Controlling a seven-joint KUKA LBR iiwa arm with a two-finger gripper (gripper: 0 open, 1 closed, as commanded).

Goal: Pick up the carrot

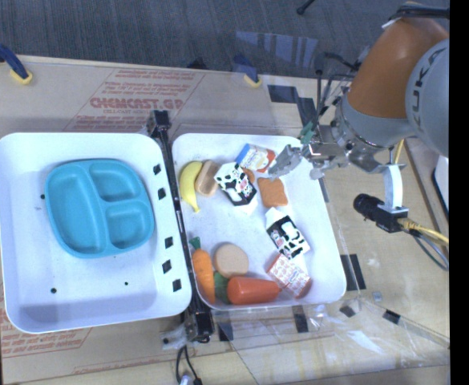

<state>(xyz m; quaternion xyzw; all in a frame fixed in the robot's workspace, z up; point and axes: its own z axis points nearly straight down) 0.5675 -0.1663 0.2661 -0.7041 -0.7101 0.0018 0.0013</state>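
A: What's the biggest thing on show?

B: The bench (74, 95), laid with brown board carrying red print. On it sit two shallow white bins side by side. The left bin (18, 239) holds a blue divided plate (99, 207), three compartments, lying flat toward the bin's far side.

A: And the arm?

B: The arm (394, 62) comes in from the right, grey with its orange band, over the far right corner of the right bin (334, 255). Its gripper (286, 160) hangs above that bin's far edge, near a small carton. Whether its jaws are released or clenched, I cannot tell; the view is too blurred there, and I see nothing between them.

A: What lies in the right bin?

B: A red sausage-shaped piece (252, 290) along the near wall, and the carrot (204, 271) just beside it at the near left corner, orange with a green top, close against the bin's left wall. A round tan slice (232, 258) lies touching both. A banana (189, 183) lies at the far left, a bread roll (207, 177) next to it. Two black-and-white cartons: one (236, 184) near the far side, one (286, 235) mid-bin. A small orange block (272, 192) sits between them, and a red-and-white packet (289, 273) lies near the right corner.

A: How far is the carrot from the gripper?

B: Well apart, at opposite corners of the bin.
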